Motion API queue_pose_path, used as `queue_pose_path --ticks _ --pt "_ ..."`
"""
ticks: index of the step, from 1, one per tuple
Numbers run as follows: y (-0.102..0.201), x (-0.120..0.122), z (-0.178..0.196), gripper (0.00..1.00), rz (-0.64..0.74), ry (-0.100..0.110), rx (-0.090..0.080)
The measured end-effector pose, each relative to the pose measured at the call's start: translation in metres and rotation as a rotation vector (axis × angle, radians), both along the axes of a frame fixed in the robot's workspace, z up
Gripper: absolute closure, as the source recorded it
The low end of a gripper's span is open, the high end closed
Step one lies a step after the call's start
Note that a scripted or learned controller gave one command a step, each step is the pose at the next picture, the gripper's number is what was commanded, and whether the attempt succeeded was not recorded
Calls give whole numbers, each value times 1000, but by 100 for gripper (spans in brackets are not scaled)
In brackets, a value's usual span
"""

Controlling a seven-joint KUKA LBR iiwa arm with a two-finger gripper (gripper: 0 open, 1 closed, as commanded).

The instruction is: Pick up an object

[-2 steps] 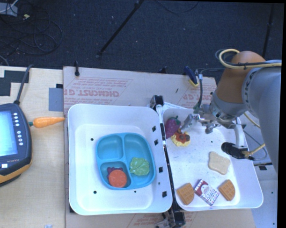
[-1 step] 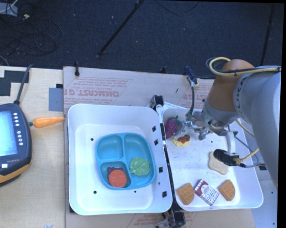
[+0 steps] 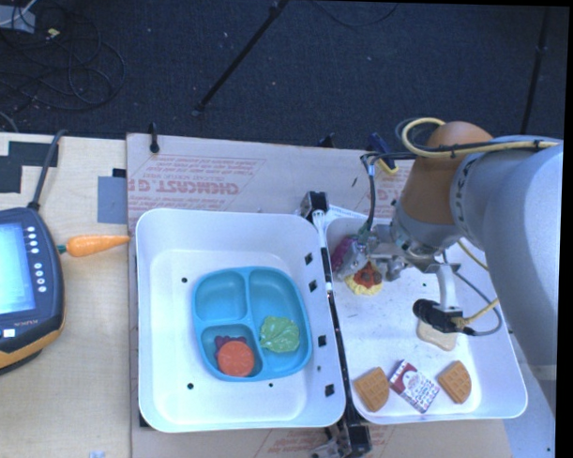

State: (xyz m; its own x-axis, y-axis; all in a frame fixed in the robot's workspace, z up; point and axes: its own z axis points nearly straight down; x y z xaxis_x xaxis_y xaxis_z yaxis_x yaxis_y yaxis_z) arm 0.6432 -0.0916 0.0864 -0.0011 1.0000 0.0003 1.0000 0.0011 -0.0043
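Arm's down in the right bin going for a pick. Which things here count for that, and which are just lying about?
In play:
tool
red and yellow toy beneath it
two waffle pieces
small red packet

Lying about:
blue divided plate in left bin, with red piece and green piece
carrot
pendant

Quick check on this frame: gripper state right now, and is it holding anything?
Gripper: low in the right bin, right over a small red and yellow object. Open or closed cannot be told, and no grasp is visible.

Glossy white plastic bins [image 3: 163, 266], a smooth blue plastic tray [image 3: 209, 300], cardboard [image 3: 204, 178] beneath, matt wooden surface [image 3: 85, 357].
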Motion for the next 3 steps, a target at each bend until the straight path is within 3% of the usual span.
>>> queue_pose_path --ticks 1,2,3 --pt "5 -17 1 0 -4 1 0" --pt "9 1 1 0 0 -3 0" --pt "8 -7 1 0 -2 0 0"
